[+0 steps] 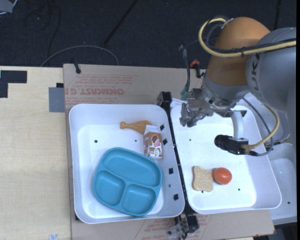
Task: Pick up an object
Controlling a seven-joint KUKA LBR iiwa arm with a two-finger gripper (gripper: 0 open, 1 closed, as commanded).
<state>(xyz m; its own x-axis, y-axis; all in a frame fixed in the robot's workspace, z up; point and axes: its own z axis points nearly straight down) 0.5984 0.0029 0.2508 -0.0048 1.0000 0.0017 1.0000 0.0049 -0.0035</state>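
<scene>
Beside toast [202, 178]: round red tomato [222, 175].

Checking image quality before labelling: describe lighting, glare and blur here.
Camera view: even overhead light, soft shadows beside the red tomato and slice of toast; mild sheen on the blue divided plastic tray; the grey gripper looks slightly blurred.

The cardboard sheet [102, 86] bears red upside-down print, too faint to read.
</scene>
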